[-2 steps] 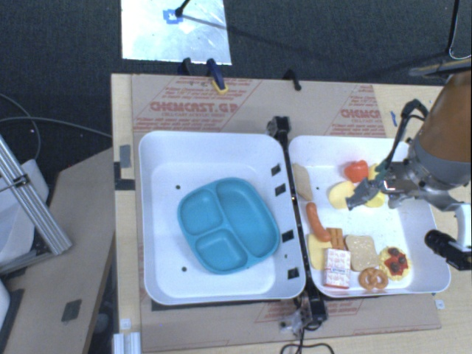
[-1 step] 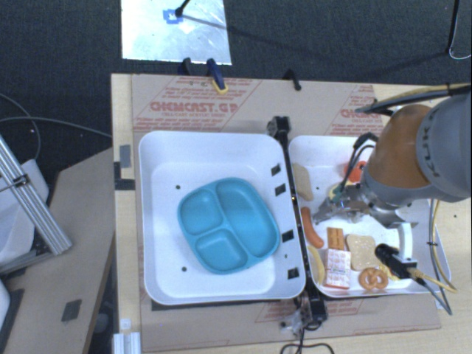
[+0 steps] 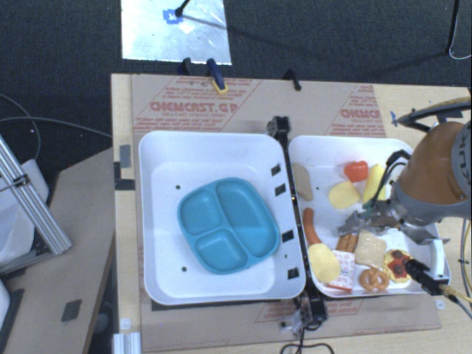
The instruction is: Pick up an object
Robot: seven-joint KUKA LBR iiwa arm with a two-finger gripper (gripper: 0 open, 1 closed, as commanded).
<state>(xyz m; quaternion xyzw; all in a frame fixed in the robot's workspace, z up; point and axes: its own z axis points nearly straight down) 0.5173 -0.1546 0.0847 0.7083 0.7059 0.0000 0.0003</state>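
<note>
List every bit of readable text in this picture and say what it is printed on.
"CHEMCAST GP", in red, upside down, on the brown sheet under the left bin.
A second red print, likely the same words, on that sheet above the right bin: too blurred to read for sure.
Smaller red lines under both prints: too small to read.
The blue tray and the toy food bear no text that I can see.

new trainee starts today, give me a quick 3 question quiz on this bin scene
1. True or false: the blue three-compartment plastic plate lies in the right bin.
2. Which bin does the gripper hang over?
3. Which sits nearest the camera? A the small brown pretzel B the red tomato-like toy C the long orange sausage toy

Key: 1 false, it lies in the left white bin. 2 the right white bin. 3 A.
</note>
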